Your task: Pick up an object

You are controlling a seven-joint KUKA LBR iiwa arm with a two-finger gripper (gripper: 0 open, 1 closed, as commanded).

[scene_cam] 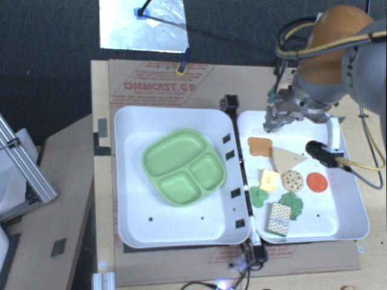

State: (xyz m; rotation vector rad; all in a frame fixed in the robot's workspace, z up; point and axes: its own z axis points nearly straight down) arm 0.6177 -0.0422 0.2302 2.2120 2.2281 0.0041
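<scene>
1. The gripper (273,123) hung over the far left part of the right bin (347,222), just beyond the brown toast piece (260,146). Whether its claw was wide or narrow, I could not tell; nothing was seen between the fingers.
2. The things to pick all lay in the right bin: the toast, a tan wedge (288,159), a yellow cheese cube (269,179), a cookie (292,179), a red disc (317,182), two green leafy pieces (292,202) and a small patterned packet (279,219).
3. The pieces sat close together, so a descent risked pinching two at once or shoving one against its neighbour.
4. Most were flat and low; the fingers might have closed above one and come away with nothing.
5. The toast lay near the bin's inner wall, where a finger could have struck the rim.
6. The left bin (130,162) held a green divided tray (183,167).
7. Red print on the cardboard (199,80) under the bins seemed to read "CHEMCAST GP". The packet's marking was too small to read.
</scene>
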